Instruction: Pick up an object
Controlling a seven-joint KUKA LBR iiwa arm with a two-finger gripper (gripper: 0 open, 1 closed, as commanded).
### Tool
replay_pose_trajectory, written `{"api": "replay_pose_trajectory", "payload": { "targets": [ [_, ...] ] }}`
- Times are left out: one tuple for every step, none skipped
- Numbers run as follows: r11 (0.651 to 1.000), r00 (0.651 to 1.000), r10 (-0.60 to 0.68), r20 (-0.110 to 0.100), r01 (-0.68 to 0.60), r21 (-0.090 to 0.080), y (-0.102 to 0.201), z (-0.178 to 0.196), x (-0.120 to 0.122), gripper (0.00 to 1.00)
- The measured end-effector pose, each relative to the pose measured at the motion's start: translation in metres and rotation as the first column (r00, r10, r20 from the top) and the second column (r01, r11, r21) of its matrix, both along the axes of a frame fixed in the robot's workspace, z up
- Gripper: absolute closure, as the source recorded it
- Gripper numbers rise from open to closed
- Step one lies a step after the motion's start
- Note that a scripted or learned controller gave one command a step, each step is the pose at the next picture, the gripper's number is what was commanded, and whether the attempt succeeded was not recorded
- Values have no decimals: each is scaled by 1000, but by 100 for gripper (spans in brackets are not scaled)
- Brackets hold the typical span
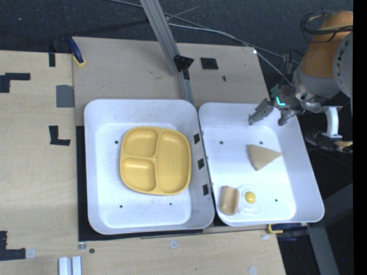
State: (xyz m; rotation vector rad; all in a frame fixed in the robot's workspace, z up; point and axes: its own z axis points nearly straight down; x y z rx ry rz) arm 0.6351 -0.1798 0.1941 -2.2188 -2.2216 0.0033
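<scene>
1. Gripper [268, 115] hangs over the back edge of the right bin [304, 165]. Its fingers are spread apart with nothing between them. You hold nothing yet.
2. Candidates, all in the right bin: a tan wedge [262, 156] near the middle, a tan roll-shaped piece [229, 200] at the front left, and a fried-egg toy [249, 199] just beside the roll.
3. The left bin [97, 171] holds a yellow divided plate [155, 159]. It looks flat and wide, so my guess is it's a bad grab for two fingers. Skip it.
4. Go for the wedge, I'd say: it's nearest the gripper and well apart from the roll and egg, so there's no clutter to knock.
5. Come straight down over the thick end of the wedge and line the fingers across its narrower width. The sloped faces could squirt it out sideways if you close on the thin tip.
6. Keep the fingers spread until they straddle it, then close and lift straight up.
7. The egg looks too flat to pinch. The roll sits near the bin's front-left wall, so a finger may hit the rim there.
8. Hard to tell: the fingertips are small and dark, and their height over the bin floor can't be read from this slanted view.
9. The arm [324, 56] is cut off at the right edge. The wedge's true thickness is unclear, and so is what the roll really is.
</scene>
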Motion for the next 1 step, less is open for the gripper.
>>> {"api": "replay_pose_trajectory", "payload": {
  "targets": [
    [1000, 1000, 0, 2, 0, -1, 0, 1, 0, 0]
  ]
}}
